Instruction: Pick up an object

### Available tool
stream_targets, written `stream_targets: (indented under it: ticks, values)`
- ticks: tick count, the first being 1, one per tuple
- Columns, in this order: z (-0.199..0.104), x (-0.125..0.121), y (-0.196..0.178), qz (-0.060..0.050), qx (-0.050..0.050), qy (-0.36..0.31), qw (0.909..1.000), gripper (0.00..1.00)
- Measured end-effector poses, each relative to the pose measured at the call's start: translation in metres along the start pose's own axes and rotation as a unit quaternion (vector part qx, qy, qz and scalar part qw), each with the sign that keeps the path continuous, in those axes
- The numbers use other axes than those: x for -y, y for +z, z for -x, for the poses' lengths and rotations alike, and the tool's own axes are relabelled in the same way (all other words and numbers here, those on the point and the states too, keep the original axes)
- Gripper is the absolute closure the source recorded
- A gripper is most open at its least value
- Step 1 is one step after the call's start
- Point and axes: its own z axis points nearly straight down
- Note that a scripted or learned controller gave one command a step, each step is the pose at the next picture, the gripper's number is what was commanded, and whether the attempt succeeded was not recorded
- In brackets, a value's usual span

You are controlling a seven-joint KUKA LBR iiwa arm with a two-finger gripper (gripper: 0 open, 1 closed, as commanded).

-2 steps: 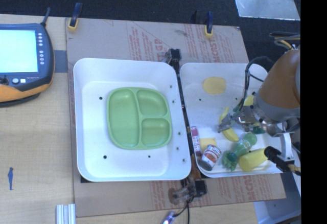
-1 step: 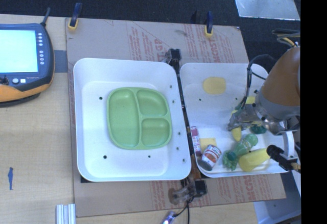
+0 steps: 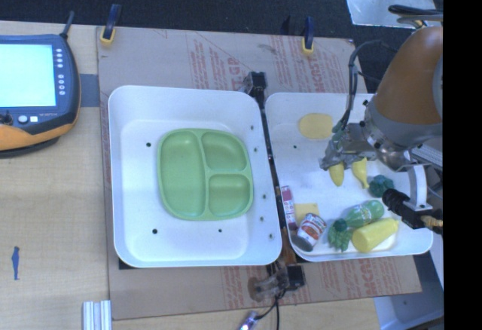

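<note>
Two white bins (image 3: 120, 170), one green tray (image 3: 205, 173), one can (image 3: 310, 230).

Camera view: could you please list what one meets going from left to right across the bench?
Handheld control pad → left bin → green divided plate → small can → yellow block

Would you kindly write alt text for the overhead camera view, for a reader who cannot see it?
A grey robot arm with an orange band reaches from the right, its gripper low over the right white bin, beside small yellow pieces among toy foods and a can. The left white bin holds a green divided plate. A tablet controller lies at far left.
</note>
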Motion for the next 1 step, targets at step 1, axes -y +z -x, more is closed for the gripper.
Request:
stream_targets:
  ticks: [1]
  values:
    - [-0.0616, -0.0028, -0.0353, 0.000, 0.000, 0.000, 1.0000, 1.00]
